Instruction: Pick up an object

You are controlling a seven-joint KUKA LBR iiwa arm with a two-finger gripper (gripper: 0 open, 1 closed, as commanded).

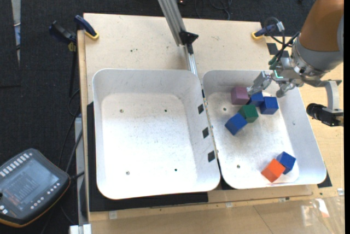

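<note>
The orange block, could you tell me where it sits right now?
The orange block lies in the right bin, near its front right corner, touching a blue block just behind it.

Arm over the right bin's far edge

The gripper (269,84) hangs above a cluster near the right bin's (306,134) far edge: purple block (239,95), green block (250,112) and two blue blocks (268,104) (235,123) (closely bunched). An orange block (273,170) touches another blue block (286,161) near the front right corner.

smooth white plastic bins (147,85) on a matt wooden bench (136,36).
</note>
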